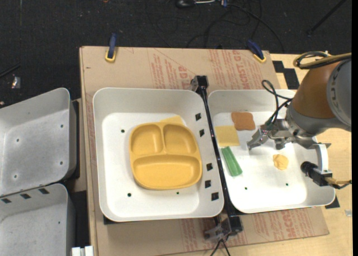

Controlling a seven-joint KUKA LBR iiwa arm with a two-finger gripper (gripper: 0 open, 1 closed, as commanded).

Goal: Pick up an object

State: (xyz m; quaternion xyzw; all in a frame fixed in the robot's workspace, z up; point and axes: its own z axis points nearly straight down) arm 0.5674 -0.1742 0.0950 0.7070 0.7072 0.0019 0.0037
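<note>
Camera view: metal tool [267, 140] spread wide above right bin [279, 193], beside lumpy yellow piece [281, 162].

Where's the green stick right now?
The green stick lies in the right bin, near its left wall, just below the pale yellow square and left of the pincer.

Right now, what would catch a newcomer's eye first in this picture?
The big yellow divided tray sits in the middle of the left bin. In the right bin, the claw hangs among small pieces: a green stick, a brown block and a yellow lump.
</note>
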